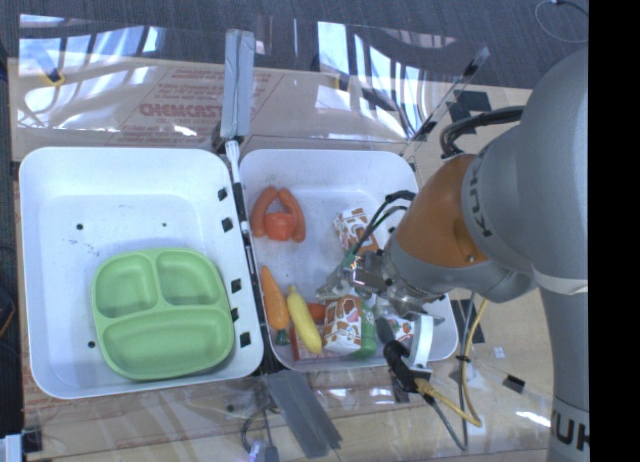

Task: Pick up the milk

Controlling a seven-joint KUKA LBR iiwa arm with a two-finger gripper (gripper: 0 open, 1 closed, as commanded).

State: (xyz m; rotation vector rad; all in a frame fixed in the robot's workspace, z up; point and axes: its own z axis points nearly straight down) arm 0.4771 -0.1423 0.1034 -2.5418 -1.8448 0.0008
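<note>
A milk carton [342, 326] with a brown and white print lies near the front of the right bin [300, 175], with a green item against its right side. My gripper [362, 280] hangs just above and behind the carton's top edge, under the orange wrist band. A second small carton [352, 226] with a similar print sits further back, partly hidden by the wrist. A third printed pack [402, 330] peeks out below the arm at the front right.
In the right bin lie a red-orange sausage ring [277, 215], a carrot [273, 297] and a yellow banana-like piece [303, 321], crowded to the left of the milk. The left bin [60, 200] holds a green divided plate [162, 312].
</note>
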